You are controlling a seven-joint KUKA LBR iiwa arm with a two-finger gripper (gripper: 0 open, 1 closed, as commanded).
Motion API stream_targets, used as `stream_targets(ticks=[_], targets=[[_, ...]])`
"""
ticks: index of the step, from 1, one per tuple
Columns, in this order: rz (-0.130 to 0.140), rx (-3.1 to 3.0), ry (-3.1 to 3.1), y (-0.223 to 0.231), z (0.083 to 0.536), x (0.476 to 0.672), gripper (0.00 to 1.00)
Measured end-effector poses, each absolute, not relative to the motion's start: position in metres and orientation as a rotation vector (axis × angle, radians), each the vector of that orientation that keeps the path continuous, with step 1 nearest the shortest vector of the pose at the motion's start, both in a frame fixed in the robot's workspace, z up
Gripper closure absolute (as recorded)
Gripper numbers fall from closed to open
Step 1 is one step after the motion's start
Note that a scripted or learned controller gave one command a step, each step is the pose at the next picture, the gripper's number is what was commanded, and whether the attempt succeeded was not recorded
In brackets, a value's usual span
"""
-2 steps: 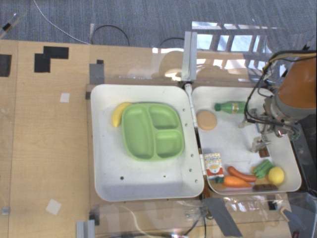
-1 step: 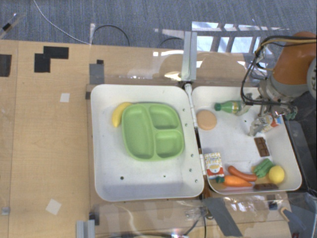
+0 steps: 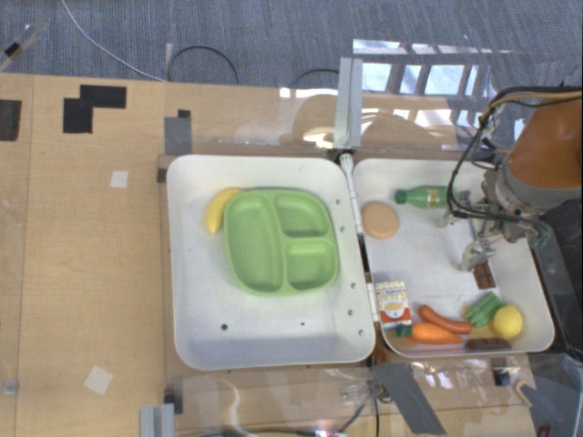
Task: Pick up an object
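Green tray [image 3: 278,242]: leave it, centre left bin.
Bottle [image 3: 421,196]: your nearest target, upper right bin [image 3: 428,262], lying flat.
Gripper [image 3: 477,253]: right of centre; you cannot tell its state. Descend squarely, avoid the bin wall.

Left of the pincer [image 3: 480,255], a green bottle [image 3: 421,196] and tan round cookie [image 3: 381,219]; farther left, a light-green divided plate [image 3: 279,241] and yellow banana [image 3: 218,208] in a white bin [image 3: 264,344]. Below the pincer: yellow lemon [image 3: 507,321], green vegetable [image 3: 483,309], orange carrot [image 3: 434,334], red sausage [image 3: 444,319]. The counter [image 3: 82,271] is pale wood with black patches.
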State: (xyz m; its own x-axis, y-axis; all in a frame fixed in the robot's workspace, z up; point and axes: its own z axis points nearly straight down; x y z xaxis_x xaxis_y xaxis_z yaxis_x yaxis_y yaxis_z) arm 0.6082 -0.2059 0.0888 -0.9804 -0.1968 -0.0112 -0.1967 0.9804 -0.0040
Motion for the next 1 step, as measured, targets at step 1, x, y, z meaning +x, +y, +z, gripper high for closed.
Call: stream_targets(ticks=[1], targets=[[-0.011, -0.124, 3.185, -0.1256, 0.0893, 0.6541, 0.00]])
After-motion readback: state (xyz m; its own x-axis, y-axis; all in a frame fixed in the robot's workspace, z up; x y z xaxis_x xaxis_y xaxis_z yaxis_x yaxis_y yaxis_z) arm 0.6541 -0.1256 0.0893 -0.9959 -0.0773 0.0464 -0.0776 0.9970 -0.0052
